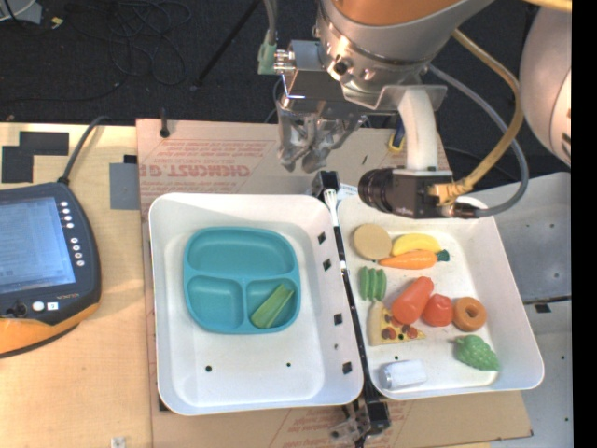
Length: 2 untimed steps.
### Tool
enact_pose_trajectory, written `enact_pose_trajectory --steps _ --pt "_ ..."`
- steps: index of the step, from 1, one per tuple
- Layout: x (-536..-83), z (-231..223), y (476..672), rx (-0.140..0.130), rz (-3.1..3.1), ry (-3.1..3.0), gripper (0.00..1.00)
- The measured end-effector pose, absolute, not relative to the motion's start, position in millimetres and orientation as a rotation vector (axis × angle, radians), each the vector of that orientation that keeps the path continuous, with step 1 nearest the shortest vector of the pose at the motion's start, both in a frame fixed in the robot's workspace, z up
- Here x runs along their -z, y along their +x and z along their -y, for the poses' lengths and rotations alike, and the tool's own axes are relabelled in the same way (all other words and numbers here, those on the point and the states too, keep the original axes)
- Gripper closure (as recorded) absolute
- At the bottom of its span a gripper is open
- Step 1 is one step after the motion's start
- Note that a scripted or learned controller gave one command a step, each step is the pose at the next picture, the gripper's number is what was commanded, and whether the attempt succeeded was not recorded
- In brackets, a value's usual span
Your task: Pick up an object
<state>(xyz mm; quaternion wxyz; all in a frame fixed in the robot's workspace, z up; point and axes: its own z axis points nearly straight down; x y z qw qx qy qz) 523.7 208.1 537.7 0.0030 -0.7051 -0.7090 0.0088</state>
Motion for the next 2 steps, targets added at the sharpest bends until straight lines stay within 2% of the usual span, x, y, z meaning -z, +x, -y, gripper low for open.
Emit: enact_pose_trajectory --steps 1,2 --pt "-532 -246 575.3 -0.014 2.224 -2.215 1.00" --pt "-538 -178 485.7 -0.008 2.217 -2.222 1.00"
